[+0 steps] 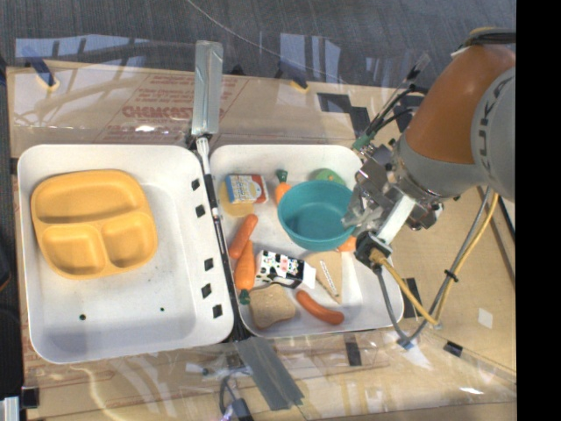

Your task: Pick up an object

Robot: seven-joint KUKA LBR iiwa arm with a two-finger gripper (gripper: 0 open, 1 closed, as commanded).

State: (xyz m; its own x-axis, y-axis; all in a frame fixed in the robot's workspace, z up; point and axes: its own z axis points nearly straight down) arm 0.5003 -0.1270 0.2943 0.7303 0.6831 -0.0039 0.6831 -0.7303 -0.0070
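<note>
The right bin (263, 159) holds a teal bowl (314, 213), two carrots (243, 251), a yellow snack box (241, 192), a black-and-white carton (283, 268), a slice of bread (272, 306), a sausage (319, 308), a cracker-like wedge (328, 277) and a green item (326, 175) behind the bowl. A small orange piece (282, 189) lies by the bowl's far left rim. My gripper (361, 224) hangs low at the bowl's right rim, over the bin's right side. The wrist body hides the part nearest the bowl.
In the left bin (114, 323) lies a yellow divided tray (92, 220) at the back left. A grey divider strip (207, 86) runs behind the gap between the bins. Yellow cables (412, 301) trail from the wrist past the right bin's front corner.
</note>
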